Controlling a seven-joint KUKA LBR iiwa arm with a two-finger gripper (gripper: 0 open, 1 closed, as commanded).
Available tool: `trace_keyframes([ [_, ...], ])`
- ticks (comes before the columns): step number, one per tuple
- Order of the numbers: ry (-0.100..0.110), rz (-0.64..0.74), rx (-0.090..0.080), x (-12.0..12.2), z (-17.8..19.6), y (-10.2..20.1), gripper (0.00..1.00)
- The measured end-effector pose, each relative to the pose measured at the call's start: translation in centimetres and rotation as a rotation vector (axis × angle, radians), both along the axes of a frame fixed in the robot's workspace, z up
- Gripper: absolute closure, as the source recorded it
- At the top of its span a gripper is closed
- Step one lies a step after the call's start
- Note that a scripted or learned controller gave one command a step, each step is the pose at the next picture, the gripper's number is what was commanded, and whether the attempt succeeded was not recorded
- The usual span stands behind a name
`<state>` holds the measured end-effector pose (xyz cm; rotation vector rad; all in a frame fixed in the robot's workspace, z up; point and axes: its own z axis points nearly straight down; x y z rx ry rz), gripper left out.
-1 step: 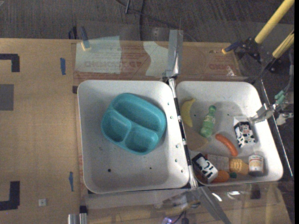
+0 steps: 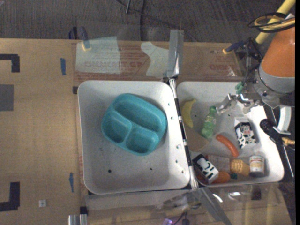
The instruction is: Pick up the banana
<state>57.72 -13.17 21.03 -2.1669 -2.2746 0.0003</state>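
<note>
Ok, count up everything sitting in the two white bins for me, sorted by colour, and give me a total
Teal, the divided plastic plate: 1
Yellow, the curved banana and the small corn-shaped toy: 2
Green, the small plastic bottle: 1
Orange, the long carrot-shaped piece and the small piece by the front wall: 2
Black and white cow-print cartons: 2
Small labelled can: 1
Total: 9

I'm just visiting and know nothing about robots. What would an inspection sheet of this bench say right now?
Surface: wooden bench bearing a left bin and a right bin.
Job's things: banana lying by the right bin's left wall.
Clutter: teal divided tray in the left bin; green bottle, orange carrot, cow-print carton, small jar in the right bin.
End effector: end effector above the right bin's upper part, apart from the banana.
Cables: yellow cable by the arm.
Surroundings: dark carpet.
</note>
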Motion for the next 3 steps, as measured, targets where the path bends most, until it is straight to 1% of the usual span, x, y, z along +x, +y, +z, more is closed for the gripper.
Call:
trace_keyframes([
  [1,-0.006,0.243,-0.002,5.9,2.8,4.5,0.0],
  [2,-0.006,0.26,-0.003,7.7,4.5,-0.7,0.0],
  [3,-0.002,0.421,0.0,9.0,1.1,2.0,0.0],
])
